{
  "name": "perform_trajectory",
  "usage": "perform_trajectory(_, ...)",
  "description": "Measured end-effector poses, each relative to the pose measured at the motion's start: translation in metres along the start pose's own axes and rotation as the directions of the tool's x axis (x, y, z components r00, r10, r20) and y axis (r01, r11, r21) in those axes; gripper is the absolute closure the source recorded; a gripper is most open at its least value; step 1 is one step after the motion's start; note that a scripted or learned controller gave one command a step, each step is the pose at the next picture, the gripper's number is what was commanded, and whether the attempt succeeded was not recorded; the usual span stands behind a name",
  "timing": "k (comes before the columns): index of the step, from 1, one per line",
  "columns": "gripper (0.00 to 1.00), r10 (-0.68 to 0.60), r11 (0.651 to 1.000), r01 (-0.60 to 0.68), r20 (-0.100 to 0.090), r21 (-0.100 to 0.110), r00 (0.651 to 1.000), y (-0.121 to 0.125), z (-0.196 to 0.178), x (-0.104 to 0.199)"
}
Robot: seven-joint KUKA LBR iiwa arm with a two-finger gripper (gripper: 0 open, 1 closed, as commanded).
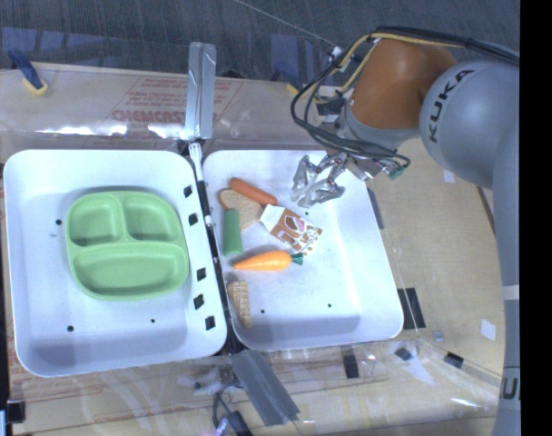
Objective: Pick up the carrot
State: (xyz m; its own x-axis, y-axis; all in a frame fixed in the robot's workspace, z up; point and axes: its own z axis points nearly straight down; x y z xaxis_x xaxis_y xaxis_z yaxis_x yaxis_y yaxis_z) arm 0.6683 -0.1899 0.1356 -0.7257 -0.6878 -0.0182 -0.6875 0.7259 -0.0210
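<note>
The carrot [262, 262] is orange with a small green stem end, lying flat near the left side of the right bin [349, 307]. My gripper [313, 189] hangs over the upper middle of that bin, up and to the right of the carrot and apart from it. Its metal fingers [303, 182] point down-left with nothing between them that I can make out.
In the right bin also lie a sausage [251, 192], a bread slice [242, 210], a green stick [232, 232], a printed white packet [292, 229] and a cracker [239, 302]. The left bin [31, 271] holds a green divided plate [127, 243].
</note>
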Motion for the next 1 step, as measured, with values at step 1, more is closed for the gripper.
perform_trajectory(1,1.00,-0.531,0.847,0.531,-0.001,-0.027,0.847,0.0132,-0.0278,0.0007)
